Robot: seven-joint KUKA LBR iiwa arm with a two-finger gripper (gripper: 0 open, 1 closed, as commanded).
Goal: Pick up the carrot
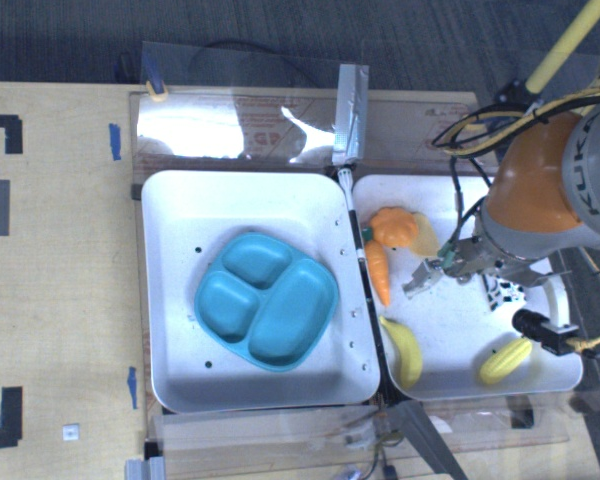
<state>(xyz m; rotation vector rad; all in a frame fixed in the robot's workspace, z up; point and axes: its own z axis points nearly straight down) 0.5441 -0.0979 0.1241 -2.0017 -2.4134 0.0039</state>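
Observation:
The carrot point(378, 271) is a small orange cone with a green stub at its far end. It lies lengthwise against the left wall of the right bin point(450, 373). My gripper point(427, 276) hangs over the middle of that bin, a short way to the right of the carrot and apart from it. Nothing shows in the gripper. The grey arm with its orange band point(535, 183) comes in from the right above the bin.
An orange rounded fruit point(396, 227) sits just beyond the carrot, touching its top. A banana point(405, 349) lies near the front left of the right bin, and a yellow fruit point(505, 360) sits front right. A blue divided plate point(270, 300) rests in the left bin point(170, 218).

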